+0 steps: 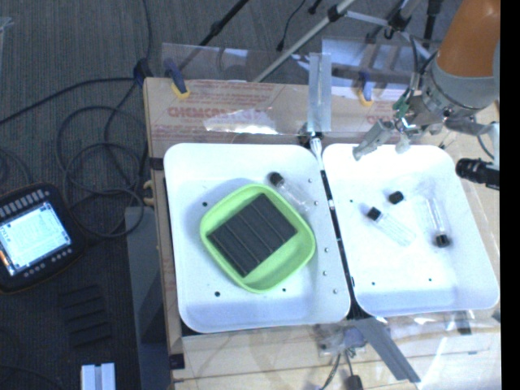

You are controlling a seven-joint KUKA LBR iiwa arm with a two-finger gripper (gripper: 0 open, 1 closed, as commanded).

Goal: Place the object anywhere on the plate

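A green square plate (218, 218) with a dark ridged insert lies in the left bin (187, 299). A clear vial with a black cap (285, 188) lies just off the plate's far right corner. In the right bin (455, 291) are a clear vial with a black cap (387, 223), a small black cap (396, 197), and another clear vial (435, 219) whose black cap points toward the front. My gripper (384, 143) hangs over the right bin's back edge, open, with nothing between its fingers.
A metal divider post (318, 96) stands at the back between the two bins. A sheet of clear plastic and cardboard (236, 104) lies behind the left bin. A handheld pendant (32, 234) rests on the floor at far left.
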